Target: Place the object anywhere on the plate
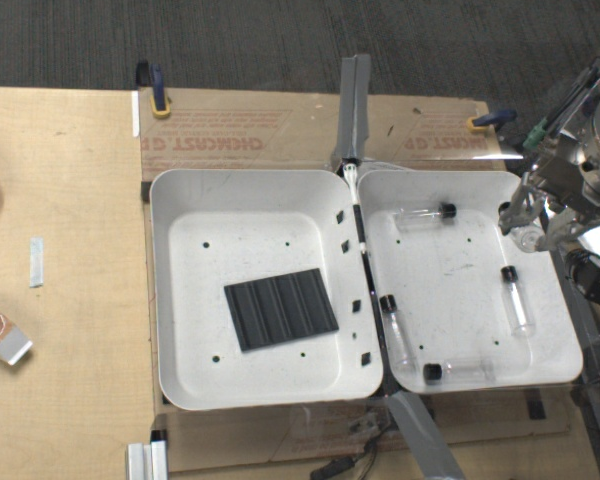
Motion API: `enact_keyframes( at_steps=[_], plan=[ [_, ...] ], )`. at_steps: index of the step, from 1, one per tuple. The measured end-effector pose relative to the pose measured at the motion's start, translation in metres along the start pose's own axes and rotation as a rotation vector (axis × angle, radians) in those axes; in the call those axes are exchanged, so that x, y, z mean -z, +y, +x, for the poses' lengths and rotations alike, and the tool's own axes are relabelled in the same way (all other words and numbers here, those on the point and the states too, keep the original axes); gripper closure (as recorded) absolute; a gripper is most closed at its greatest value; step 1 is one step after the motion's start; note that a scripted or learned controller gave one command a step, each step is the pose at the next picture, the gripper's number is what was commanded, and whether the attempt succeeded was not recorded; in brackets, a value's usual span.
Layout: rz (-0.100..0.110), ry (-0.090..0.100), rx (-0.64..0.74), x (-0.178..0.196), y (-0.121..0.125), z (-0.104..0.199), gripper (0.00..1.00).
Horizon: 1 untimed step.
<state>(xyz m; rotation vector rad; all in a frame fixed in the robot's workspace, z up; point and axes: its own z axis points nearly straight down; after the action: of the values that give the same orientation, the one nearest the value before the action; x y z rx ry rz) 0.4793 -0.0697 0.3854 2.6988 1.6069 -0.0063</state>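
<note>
We judge the approach step: gripper (528,214) at right edge, jaws' state unclear. Dark ribbed rectangular plate (281,309) lies left-centre; clear plastic tubes with black caps (515,296) lie right. Next: pick one.

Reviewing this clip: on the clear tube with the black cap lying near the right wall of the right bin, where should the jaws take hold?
Grip the clear plastic tube with the black cap at mid-length, from straight above. It lies flat, running roughly along the shallow white right bin wall, so the jaws should likely close across its narrow width; a little floor shows on both sides.
</note>
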Motion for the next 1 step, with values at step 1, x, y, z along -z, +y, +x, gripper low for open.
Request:
enact_keyframes(
  at_steps=[1],
  plan=[
    [0.003,0.000,0.194,-0.0302,0.0166,-0.0336,1.00]
  ],
)
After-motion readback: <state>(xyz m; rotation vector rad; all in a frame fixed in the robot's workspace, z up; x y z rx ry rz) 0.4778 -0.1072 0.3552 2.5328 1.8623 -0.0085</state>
